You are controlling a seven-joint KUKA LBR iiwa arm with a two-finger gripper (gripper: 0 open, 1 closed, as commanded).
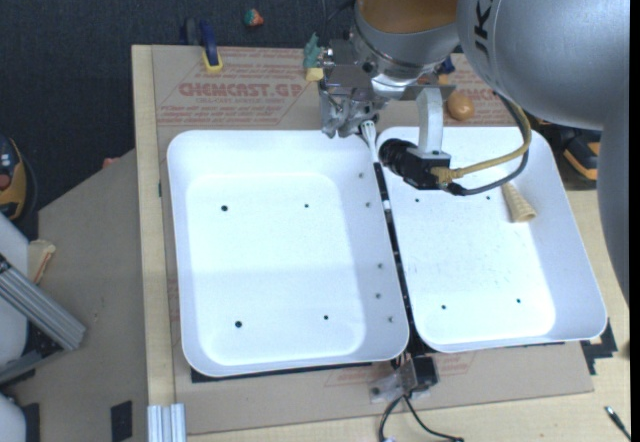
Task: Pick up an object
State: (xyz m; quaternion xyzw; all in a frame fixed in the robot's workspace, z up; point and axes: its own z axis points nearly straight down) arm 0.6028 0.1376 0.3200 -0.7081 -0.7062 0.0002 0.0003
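A beige wooden block (519, 202) lies near the right wall of the right bin (500, 325). A small brown ball (459, 106) rests on the board just behind that bin. My gripper (345, 121) hangs over the back rim of the left bin (270, 345), close to its far right corner and well left of the block. I see nothing held in it. A black fitting with a yellow cable (408, 161) hangs from the arm over the right bin's far left corner.
Both bins sit side by side on a cardboard-coloured board (240, 80). A blue and yellow clamp (209, 45) grips the board's back edge. A small coloured object (254, 18) lies on the dark floor behind. The big grey arm (560, 20) covers the upper right.
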